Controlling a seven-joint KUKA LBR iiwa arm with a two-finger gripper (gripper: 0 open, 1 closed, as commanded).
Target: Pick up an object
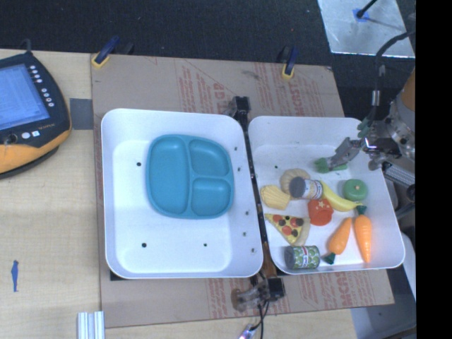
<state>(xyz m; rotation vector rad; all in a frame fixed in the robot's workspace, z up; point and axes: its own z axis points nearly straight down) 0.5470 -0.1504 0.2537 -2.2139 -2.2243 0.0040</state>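
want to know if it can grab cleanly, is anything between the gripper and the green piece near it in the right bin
Nothing visible stands between them. The gripper sits in the upper part of the right bin, right by the small green piece. The other toys, such as the banana and green round toy, lie lower down, off that path.

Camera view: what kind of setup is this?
Likely a robot-lab grasping bench: two white bins on clamped cardboard, toy food such as a carrot in the right bin, and a teach pendant at the left.

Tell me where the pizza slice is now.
The pizza slice lies in the right bin, near its left wall, below the corn and above the can.
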